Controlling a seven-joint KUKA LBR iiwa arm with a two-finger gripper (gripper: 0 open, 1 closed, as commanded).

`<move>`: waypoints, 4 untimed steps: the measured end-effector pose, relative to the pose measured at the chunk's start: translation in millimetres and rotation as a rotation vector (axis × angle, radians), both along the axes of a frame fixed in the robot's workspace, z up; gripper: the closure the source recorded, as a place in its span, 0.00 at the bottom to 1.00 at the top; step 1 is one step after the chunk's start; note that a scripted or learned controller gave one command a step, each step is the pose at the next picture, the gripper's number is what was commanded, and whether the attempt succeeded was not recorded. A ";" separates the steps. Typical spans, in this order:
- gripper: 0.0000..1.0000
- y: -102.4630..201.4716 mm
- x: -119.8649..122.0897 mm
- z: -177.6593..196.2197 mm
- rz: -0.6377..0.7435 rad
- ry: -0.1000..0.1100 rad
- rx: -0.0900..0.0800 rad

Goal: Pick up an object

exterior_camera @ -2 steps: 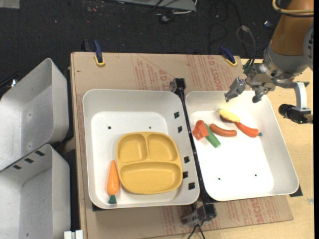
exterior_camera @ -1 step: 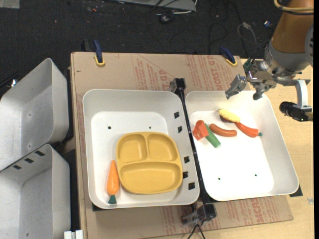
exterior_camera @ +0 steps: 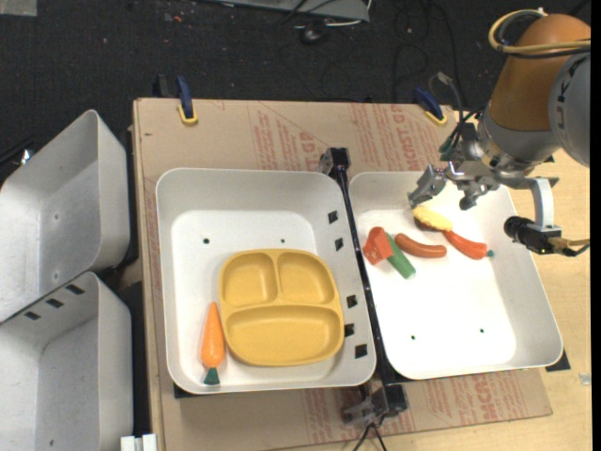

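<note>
Lighting: bright, even, from overhead. White bins (exterior_camera: 188,252) nearly blown out, faint glare. Shadows: soft, short. Floor beyond bench (exterior_camera: 263,125) dim, grainy. Focus: mildly soft overall; low resolution. Edge distortion: slight.

yellow tray (exterior_camera: 282,308), orange carrot (exterior_camera: 213,335), white bins (exterior_camera: 178,252)

Two white bins (exterior_camera: 178,252), one yellow divided plate (exterior_camera: 280,306), one carrot (exterior_camera: 213,336), four small toy foods (exterior_camera: 427,246).
</note>
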State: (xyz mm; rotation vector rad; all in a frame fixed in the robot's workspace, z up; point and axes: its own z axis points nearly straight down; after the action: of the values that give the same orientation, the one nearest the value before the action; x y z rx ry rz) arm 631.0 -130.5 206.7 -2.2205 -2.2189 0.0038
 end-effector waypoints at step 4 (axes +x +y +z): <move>1.00 -2.5 6.6 -44.8 0.003 -0.006 0.000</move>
State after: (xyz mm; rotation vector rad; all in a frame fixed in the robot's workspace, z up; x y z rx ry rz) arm 637.6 -132.9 161.8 -2.2208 -2.2250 -0.0023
